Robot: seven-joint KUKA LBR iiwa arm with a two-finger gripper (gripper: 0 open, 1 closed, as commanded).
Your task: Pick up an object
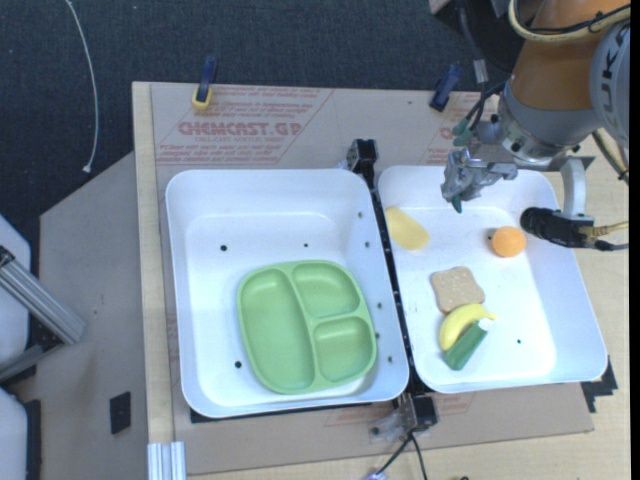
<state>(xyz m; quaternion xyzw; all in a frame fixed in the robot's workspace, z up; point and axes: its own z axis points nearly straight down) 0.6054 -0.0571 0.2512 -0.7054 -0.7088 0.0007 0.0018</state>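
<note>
The gripper (458,194) hangs over the far end of the right bin (570,343), nothing between its fingers; whether they are spread or pressed together I cannot tell. Below it lie a yellow piece (407,229), an orange ball (508,242), a cracker (457,288), a banana (463,323) and a green block (465,347). The left bin (200,218) holds a green divided plate (303,323).

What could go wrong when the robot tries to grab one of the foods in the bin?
1. The gripper hangs near the back wall of the right bin, so it might bump that wall going down.
2. The orange ball is round and may roll away from a squeeze.
3. The banana touches the green piece and lies close to the bread slice, so a grab could catch or shove a neighbour.
</note>
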